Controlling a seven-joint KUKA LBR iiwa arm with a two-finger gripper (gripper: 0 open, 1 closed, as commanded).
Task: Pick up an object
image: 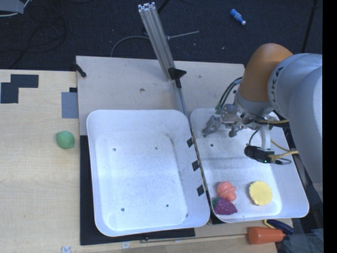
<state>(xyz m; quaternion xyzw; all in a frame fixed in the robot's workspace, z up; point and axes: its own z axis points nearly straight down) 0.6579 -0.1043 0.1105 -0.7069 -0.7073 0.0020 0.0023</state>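
round yellow piece [260, 193], orange lump [226, 189], purple cluster [225, 207], end effector [221, 128] spread open, holding nothing

Worktop with two white bins and a few loose things

The worktop [31, 167] is pale wood on the left, with a lighter board [126, 83] lying on it under the bins. The left bin [100, 136] and the right bin [295, 204] sit side by side, touching along the middle. A green ball [65, 139] lies on the bare wood, well left of the left bin. An orange carrot toy [266, 234] lies at the front edge, just below the right bin. Dark squares [69, 104] mark the wood on the left.
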